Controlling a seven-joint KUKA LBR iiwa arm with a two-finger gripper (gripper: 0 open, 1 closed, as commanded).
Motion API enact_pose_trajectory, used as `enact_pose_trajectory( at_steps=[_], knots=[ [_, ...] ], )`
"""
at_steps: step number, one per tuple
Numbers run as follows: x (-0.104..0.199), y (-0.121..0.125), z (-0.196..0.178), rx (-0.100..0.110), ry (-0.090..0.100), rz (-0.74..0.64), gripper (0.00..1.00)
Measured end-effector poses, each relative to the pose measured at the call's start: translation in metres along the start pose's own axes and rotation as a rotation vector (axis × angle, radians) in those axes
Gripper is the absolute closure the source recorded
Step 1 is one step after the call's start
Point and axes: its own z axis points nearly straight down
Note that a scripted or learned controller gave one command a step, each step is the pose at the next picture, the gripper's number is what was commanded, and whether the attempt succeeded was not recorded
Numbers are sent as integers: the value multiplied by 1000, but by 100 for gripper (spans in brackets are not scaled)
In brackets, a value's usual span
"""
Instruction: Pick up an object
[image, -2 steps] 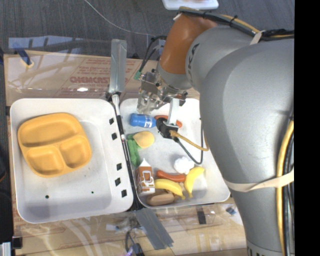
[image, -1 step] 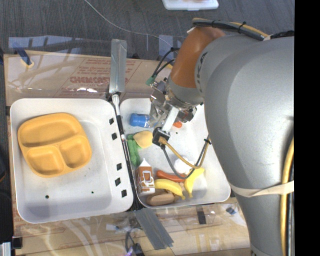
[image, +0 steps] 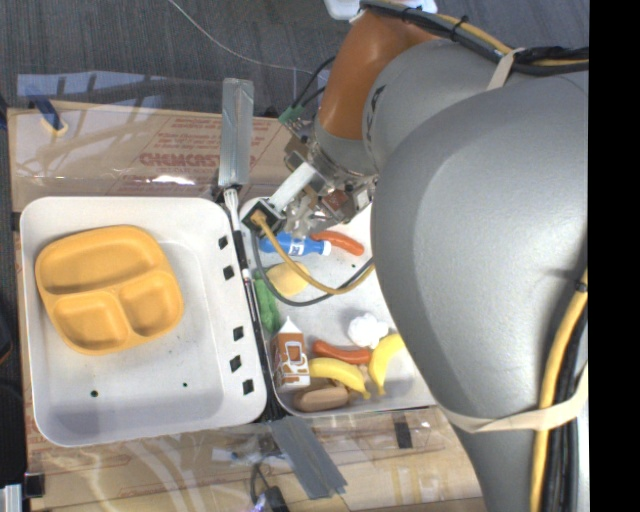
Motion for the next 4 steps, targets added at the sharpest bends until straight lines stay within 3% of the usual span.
enact_pose_trajectory(
  at_steps=[1, 2, 3, 4],
  knots=[
    [24, -37, 47, 5, -6, -35, 100],
    [-45, -20, 58, 2, -5, 70, 100],
    [-66, -9, -57, -3, 7, 196, 100],
    [-21, -2, -144, -1, 3, 167, 100]
  ],
)
